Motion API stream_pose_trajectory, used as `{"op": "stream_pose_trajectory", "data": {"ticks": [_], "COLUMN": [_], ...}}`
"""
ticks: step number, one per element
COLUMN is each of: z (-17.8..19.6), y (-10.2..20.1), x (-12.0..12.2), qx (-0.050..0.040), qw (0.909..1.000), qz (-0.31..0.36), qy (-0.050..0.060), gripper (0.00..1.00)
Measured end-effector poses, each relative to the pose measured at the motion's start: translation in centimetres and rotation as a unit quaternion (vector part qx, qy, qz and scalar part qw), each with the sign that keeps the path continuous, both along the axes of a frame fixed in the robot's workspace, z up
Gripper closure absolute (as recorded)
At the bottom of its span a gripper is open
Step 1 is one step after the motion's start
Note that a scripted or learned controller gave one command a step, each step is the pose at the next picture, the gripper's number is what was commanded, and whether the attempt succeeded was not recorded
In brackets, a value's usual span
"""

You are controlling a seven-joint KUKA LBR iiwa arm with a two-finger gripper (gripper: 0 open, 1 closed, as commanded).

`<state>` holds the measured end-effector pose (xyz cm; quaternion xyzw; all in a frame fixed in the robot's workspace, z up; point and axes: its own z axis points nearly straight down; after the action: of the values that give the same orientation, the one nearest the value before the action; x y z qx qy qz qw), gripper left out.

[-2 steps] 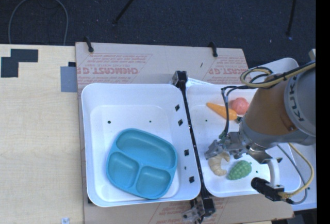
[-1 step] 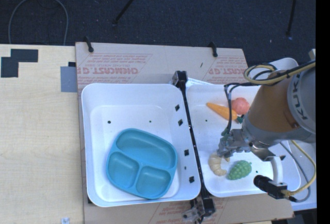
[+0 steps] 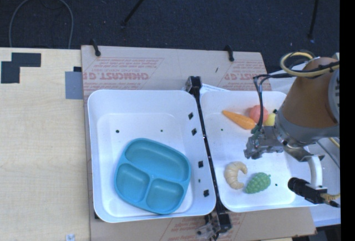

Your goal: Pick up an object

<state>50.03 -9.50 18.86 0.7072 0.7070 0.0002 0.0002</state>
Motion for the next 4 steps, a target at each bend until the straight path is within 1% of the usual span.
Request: {"op": "stream_pose_trajectory", "data": {"ticks": [1, 2, 4], "z": [2.7, 1.8, 3.3], "y": [-0.1, 5.2, 14.5], "x": [0.0, 0.2, 0.6], "qx": [0.0002, 0.0012, 0.0003], "qw": [1.0, 1.0, 1.0], "qz": [0.0, 0.002, 0.002], "qy": [0.001, 0.002, 0.002], "gripper": [1.0, 1.0, 1.0]}}
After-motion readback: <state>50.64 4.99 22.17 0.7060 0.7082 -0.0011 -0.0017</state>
